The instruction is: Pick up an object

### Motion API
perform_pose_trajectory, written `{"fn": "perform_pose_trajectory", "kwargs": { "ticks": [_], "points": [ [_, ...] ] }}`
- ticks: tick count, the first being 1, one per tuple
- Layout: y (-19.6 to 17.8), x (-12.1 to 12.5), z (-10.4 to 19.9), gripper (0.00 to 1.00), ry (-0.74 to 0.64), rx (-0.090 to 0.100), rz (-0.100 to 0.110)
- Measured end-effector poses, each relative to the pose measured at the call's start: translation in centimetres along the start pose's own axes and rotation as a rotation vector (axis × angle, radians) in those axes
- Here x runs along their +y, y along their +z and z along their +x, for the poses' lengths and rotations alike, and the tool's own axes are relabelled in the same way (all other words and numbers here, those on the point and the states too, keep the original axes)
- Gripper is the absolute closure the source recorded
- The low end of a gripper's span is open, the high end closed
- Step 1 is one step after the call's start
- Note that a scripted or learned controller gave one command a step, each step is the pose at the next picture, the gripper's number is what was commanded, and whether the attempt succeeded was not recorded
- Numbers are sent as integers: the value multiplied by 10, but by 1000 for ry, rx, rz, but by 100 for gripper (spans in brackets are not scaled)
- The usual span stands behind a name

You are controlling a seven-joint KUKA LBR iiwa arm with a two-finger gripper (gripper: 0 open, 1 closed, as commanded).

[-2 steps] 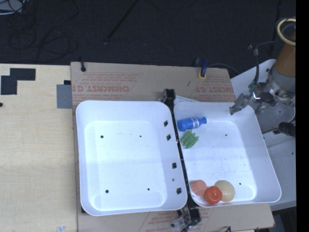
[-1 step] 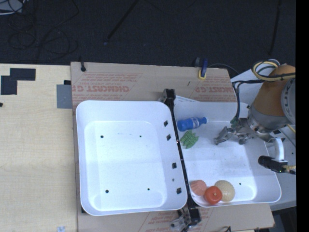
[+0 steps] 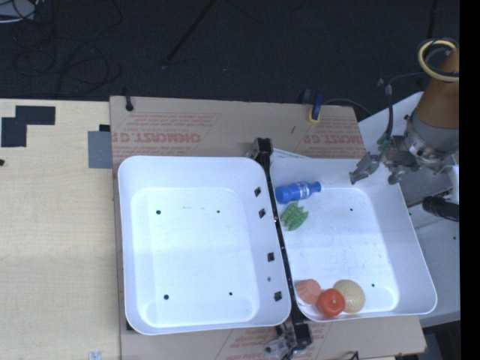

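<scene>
The arm's fingers (image 3: 381, 169) hang spread apart with nothing between them, above the right bin (image 3: 405, 231) at its two o'clock corner. Inside, a blue bottle (image 3: 297, 192) lies at eleven o'clock, a green piece (image 3: 295, 217) just beside it, and three round fruits (image 3: 330, 298) at six.

A light wooden table (image 3: 52, 223) is seen at the left, with dark rectangular patches (image 3: 30, 122) marked on it and a grey square (image 3: 98, 148) just beside the cardboard. A brown cardboard sheet (image 3: 217, 130), printed with red lettering, is laid under the two white bins. The left bin (image 3: 135, 178) and the right bin (image 3: 416, 276) are set side by side, joined along a black strip with clips (image 3: 271, 231). A small blue and yellow clamp (image 3: 316, 107) is seen at the cardboard's far edge. Dark floor with loose cables (image 3: 45, 6) is visible behind.
</scene>
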State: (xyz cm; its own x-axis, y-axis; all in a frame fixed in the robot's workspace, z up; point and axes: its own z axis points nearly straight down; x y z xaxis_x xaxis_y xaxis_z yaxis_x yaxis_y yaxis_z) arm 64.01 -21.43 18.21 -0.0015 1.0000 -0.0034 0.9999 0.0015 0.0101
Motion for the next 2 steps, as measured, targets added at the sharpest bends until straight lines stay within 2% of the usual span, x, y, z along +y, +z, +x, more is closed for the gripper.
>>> {"fn": "perform_pose_trajectory", "kwargs": {
  "ticks": [1, 2],
  "points": [
    [99, -62, 3, 0, 2, 6, 18],
    [-10, -26, 0, 0, 0, 0, 0]
  ]
}}
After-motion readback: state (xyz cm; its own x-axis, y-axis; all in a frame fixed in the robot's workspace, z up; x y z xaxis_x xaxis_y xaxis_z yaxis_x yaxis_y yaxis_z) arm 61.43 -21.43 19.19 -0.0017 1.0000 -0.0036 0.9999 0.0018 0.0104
